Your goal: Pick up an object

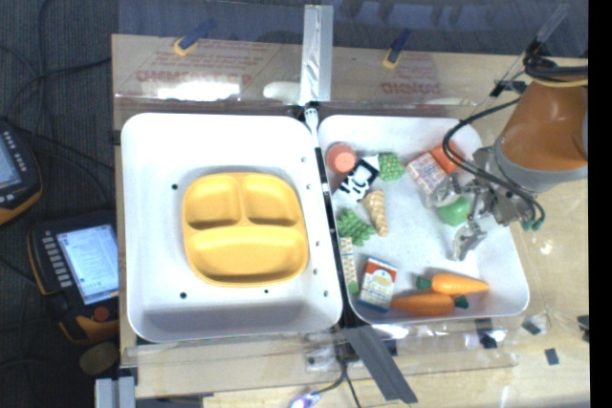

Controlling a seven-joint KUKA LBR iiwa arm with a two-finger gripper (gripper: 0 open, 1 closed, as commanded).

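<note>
My gripper [457, 219] reaches in from the right and sits low over the right side of the right bin [507, 296]. Its fingers [468, 240] stand apart, so it is open. A small green object [454, 209] lies between them; whether they touch it I cannot tell. A red-and-white packet [426, 172] lies just up and left of the gripper. Two carrots [459, 283] [421, 304] rest along the bin's near edge, below the gripper.
The right bin also holds a red can [339, 156], a black-and-white piece [360, 179], broccoli [390, 167], a beige corn cob [377, 210], green leaves [354, 225] and a small box [378, 283]. A yellow divided tray [246, 227] lies in the left bin [153, 301].
</note>
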